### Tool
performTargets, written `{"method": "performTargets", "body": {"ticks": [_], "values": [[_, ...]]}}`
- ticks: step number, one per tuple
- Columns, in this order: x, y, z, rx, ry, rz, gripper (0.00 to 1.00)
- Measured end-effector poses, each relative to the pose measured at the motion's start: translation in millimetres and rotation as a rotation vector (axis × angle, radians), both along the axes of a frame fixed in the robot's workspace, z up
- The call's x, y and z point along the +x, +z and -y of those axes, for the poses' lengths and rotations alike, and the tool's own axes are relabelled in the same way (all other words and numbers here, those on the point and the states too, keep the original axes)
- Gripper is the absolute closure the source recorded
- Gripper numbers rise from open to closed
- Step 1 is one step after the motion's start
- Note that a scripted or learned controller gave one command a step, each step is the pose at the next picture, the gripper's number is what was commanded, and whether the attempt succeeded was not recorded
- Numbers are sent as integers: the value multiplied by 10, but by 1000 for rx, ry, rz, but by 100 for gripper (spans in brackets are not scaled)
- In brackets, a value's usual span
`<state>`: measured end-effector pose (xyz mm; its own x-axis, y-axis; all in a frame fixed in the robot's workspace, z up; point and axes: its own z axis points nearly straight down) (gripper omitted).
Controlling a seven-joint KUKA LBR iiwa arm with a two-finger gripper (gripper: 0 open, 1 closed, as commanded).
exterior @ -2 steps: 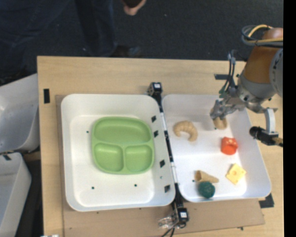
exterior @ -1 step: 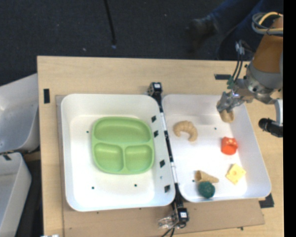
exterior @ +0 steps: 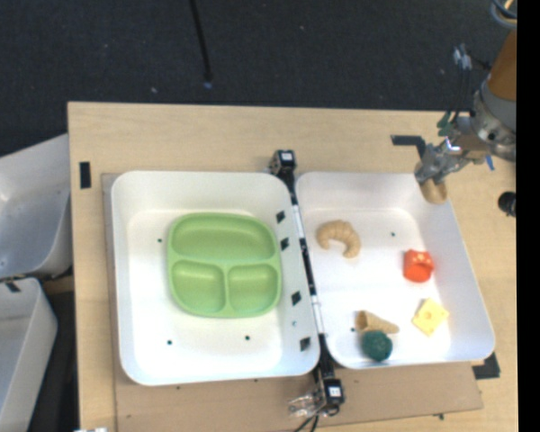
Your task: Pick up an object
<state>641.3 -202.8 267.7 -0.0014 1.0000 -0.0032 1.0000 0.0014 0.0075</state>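
Dark floor surrounds my desk (exterior: pixel 252 120); the arm waits at the right bin's far corner.

From the camera view, my tool (exterior: pixel 434 174) hovers over the right bin (exterior: pixel 463 268) rim, possibly gripping something tan, but I cannot tell its opening. Croissant (exterior: pixel 340 237), red piece (exterior: pixel 418 265), yellow block (exterior: pixel 430 317) and green ball (exterior: pixel 375 346) lie apart, easing a pick. Green tray (exterior: pixel 223 264) sits in the left bin (exterior: pixel 139 277).

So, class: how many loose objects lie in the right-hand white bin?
4. A croissant near the bin's upper left, a red piece at right, a yellow piece lower right, and a green-topped cone at the bottom.
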Motion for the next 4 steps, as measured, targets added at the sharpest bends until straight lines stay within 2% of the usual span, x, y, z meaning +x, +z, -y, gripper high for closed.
{"method": "performTargets", "body": {"ticks": [1, 3, 4], "values": [[-9, -96, -594, 2, 4, -8, 100], [157, -141, -1742, 3, 5, -5, 100], [97, -250, -2287, 3, 5, -8, 100]]}}
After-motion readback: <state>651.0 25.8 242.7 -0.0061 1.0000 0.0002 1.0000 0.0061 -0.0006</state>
